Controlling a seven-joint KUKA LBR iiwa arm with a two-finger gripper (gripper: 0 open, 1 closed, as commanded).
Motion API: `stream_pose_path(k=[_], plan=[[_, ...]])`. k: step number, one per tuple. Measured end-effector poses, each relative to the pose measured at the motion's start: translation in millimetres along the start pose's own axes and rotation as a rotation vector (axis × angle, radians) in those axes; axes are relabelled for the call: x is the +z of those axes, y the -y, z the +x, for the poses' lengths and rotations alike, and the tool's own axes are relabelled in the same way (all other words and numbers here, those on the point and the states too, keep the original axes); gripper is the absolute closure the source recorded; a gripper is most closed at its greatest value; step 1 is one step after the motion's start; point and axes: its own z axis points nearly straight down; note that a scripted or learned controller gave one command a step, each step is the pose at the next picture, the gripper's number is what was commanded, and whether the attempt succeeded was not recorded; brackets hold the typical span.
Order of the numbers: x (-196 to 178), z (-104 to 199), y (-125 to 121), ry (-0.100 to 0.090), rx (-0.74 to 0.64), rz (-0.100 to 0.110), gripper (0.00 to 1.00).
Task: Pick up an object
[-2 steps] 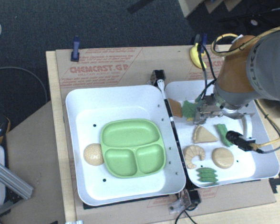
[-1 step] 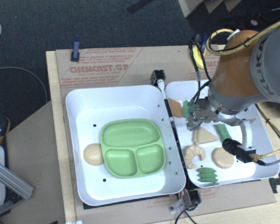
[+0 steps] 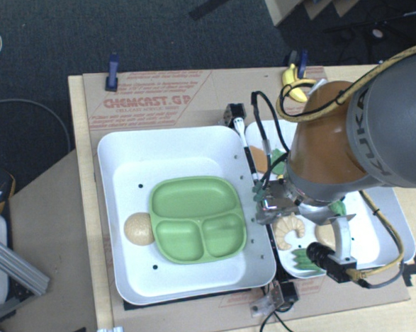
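Observation:
The grey arm with its orange band [image 3: 327, 143] reaches in from the right and covers most of the right bin [image 3: 390, 216]. My gripper [image 3: 273, 205] hangs low over that bin's left side, close to the wall shared with the left bin. Just below it lies a cream, lumpy object [image 3: 292, 227]. A green object [image 3: 300, 261] lies near the bin's front edge. An orange-brown object [image 3: 260, 161] and a bit of green [image 3: 276, 165] peek out beside the wrist. Nothing shows between the gripper's tips.
The left bin [image 3: 122, 160] holds a green divided plate [image 3: 197, 218] and a tan ball [image 3: 138, 229] touching its left rim. Black cables [image 3: 260, 115] loop by the wrist. A yellow clamp [image 3: 296, 84] and a blue clamp [image 3: 112, 70] sit at the bench's back.

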Motion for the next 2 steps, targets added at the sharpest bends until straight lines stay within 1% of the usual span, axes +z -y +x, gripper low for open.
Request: stream_pose_path(k=[1,2], plan=[[-139.3,25.8,-3.7,0.000,-0.001,-0.025,1.00],[5.4,-44.8,-109.7,0.007,0.011,-0.007,1.00]])
